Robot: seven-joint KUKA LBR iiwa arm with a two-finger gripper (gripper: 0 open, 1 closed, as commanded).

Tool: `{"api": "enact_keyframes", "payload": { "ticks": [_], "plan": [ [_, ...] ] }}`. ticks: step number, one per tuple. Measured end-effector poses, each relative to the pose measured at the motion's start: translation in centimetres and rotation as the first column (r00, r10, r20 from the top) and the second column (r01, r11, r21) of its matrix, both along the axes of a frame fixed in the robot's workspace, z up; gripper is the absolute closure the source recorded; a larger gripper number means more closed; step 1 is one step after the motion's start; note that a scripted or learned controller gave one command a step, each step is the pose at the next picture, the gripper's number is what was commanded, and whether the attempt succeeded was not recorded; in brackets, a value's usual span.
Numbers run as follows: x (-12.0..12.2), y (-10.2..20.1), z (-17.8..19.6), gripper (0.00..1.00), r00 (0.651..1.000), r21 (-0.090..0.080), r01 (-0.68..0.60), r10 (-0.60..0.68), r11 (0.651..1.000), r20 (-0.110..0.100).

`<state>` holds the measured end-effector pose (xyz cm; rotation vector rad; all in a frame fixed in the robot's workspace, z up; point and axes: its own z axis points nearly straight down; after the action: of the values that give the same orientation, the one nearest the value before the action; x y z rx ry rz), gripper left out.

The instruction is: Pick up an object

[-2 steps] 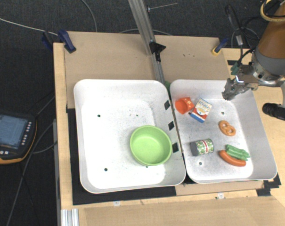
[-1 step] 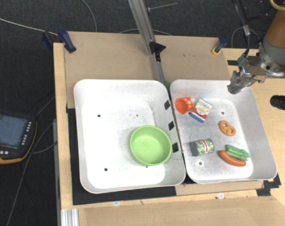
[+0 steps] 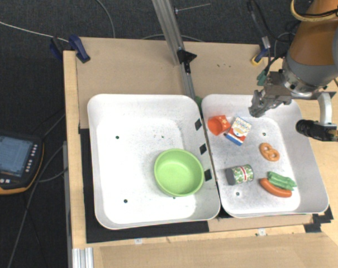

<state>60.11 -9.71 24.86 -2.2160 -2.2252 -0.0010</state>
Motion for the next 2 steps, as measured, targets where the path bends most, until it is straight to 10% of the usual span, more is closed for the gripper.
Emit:
{"api": "enact_keyframes", "payload": {
  "ticks": [2],
  "plan": [
    [-2.0, 11.1, 1.1, 1.0, 1.0, 0.0, -0.001, 0.001, 1.0, 0.001]
  ]
}}
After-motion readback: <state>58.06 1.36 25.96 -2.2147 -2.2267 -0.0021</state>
